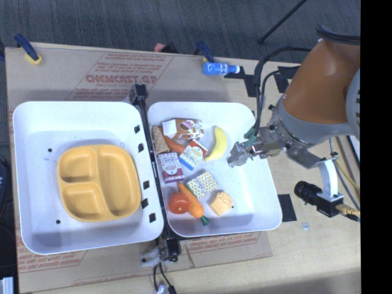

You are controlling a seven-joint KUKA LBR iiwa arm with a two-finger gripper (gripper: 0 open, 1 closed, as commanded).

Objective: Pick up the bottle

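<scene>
Over the right bin (260, 216), end effector (237, 156) beside banana (218, 143), finger state unclear

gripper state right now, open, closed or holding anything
Gripper: over the right bin, beside the banana; whether it is open or closed cannot be told, and nothing is seen held in it.
</scene>
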